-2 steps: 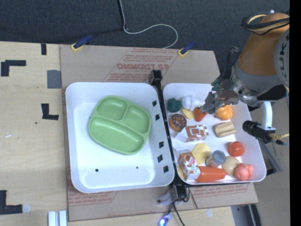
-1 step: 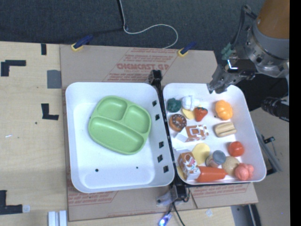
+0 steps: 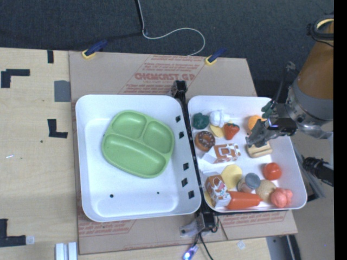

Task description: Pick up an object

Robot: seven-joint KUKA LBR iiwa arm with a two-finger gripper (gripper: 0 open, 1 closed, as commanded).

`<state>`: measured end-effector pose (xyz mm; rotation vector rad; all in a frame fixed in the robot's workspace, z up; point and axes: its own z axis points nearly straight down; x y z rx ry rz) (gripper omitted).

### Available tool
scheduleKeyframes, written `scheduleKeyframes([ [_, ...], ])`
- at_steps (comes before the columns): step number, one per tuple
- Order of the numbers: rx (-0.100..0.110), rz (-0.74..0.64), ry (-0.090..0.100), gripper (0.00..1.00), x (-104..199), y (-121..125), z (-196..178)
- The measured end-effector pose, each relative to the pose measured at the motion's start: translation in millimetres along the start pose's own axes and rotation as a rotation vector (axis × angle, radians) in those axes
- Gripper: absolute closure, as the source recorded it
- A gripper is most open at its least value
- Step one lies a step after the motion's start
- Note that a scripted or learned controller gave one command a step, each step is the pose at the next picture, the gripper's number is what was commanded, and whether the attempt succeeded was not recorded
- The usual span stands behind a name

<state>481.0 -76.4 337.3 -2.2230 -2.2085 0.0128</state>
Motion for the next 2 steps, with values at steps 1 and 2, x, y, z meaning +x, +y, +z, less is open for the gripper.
scheduleKeyframes([
  [1,-0.011,-0.006,-0.002,1.00,-24,68,48],
  [2,0.001,-0.008,0.003,1.00,20,17,130],
])
